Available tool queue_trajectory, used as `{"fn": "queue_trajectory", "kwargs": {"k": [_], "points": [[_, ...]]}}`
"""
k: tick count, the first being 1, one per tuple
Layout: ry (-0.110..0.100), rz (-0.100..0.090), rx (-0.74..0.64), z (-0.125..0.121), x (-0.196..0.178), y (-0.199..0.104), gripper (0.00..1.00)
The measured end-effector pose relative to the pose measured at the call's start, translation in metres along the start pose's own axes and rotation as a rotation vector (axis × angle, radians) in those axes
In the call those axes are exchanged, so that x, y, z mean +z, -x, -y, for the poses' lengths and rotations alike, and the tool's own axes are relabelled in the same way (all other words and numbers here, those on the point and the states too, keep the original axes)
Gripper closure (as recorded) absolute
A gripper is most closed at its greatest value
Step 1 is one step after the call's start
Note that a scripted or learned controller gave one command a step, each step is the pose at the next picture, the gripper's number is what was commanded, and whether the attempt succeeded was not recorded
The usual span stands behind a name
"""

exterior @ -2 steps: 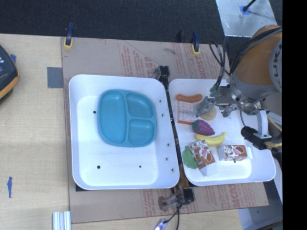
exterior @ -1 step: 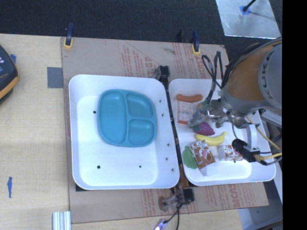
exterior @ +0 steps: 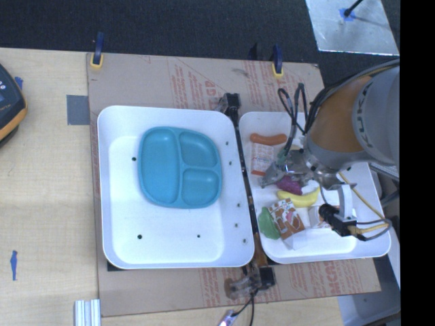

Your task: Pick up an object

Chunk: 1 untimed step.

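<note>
Nearest the lens: the black clip and cable bundle (exterior: 248, 284) at the bench's front edge, below the seam between the two bins.

Two-finger gripper (exterior: 289, 170) is down in the right-hand shallow white bin (exterior: 370, 250), tips buried in the pile. Can't tell whether it is open, closed, or has anything; arm body and cables hide the gap.

Directly at the tips: a small purple object (exterior: 290, 184), touching or nearly so. Just below that, a yellow banana-shaped toy (exterior: 299, 198). Below again, a brown-and-white printed snack packet (exterior: 288, 220), tilted; print too small to read. Green rounded item (exterior: 268, 225) tucked against the packet's left side.

Left of the gripper: a white packet with red print (exterior: 260, 159), text unreadable. Above it, an orange-red sausage-shaped toy (exterior: 268, 139) near the bin's back wall.

Grey arm with orange band (exterior: 353, 124) covers the bin's right portion.

Left-hand shallow white bin (exterior: 109, 182) holds a turquoise plastic divided plate (exterior: 179, 166), three compartments.

Both bins sit on a brown cardboard sheet (exterior: 170, 80) with faint red printing, not legible. Blue-and-yellow clamps (exterior: 98, 51) pin its back edge.
</note>
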State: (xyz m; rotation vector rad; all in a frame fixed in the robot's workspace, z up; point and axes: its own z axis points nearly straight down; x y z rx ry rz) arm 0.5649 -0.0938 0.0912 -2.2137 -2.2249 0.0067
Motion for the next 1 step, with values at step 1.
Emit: {"fn": "queue_trajectory", "kwargs": {"k": [1], "points": [[-0.002, 0.002, -0.002, 0.0000, -0.0103, 0.0013, 1.00]]}}
